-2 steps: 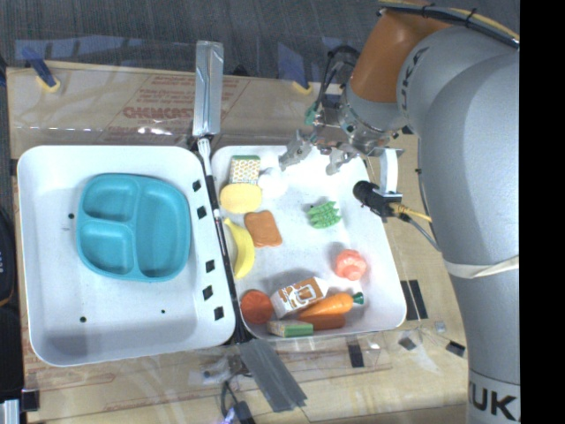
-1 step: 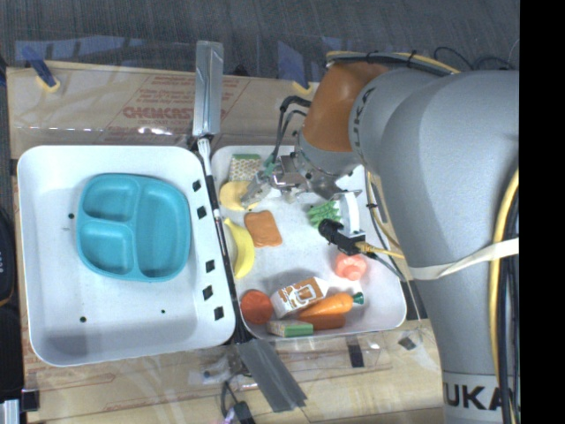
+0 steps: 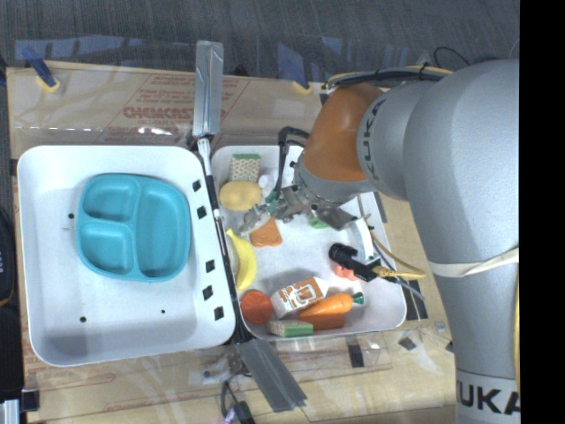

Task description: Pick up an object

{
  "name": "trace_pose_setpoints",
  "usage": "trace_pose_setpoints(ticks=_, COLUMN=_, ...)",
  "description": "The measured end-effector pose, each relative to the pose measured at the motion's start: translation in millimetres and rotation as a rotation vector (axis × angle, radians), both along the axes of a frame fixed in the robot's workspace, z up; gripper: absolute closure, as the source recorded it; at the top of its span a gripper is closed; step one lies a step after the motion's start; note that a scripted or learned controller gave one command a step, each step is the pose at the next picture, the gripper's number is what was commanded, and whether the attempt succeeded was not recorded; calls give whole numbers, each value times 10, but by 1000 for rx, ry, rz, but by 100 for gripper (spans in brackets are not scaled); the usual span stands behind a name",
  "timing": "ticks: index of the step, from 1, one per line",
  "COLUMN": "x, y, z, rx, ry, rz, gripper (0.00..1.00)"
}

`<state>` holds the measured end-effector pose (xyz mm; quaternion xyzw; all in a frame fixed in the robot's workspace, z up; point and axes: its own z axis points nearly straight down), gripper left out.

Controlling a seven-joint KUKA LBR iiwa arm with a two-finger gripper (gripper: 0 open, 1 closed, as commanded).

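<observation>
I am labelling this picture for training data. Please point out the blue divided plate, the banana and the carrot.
blue divided plate point(image 3: 134, 225): camera view, on the ridge between its compartments.
banana point(image 3: 244, 263): camera view, on the middle of its curved body.
carrot point(image 3: 327, 306): camera view, on the thick orange middle.

orange wedge point(image 3: 266, 233) | lying flat | right bin, beside banana point(image 3: 244, 261)

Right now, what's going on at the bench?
The KUKA arm reaches in from the right, with its end effector low in the right bin, over an orange wedge-shaped piece beside a yellowish round item. I cannot tell whether it holds anything. A banana, tomato, carrot and small carton lie nearby. The left bin holds a blue divided plate.
</observation>
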<state>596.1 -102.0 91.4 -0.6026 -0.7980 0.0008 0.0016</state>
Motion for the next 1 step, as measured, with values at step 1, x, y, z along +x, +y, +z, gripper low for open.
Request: trace_pose_setpoints(ticks=1, x=4, y=-12, z=101, rx=-1, ry=0, rz=0, gripper=100)
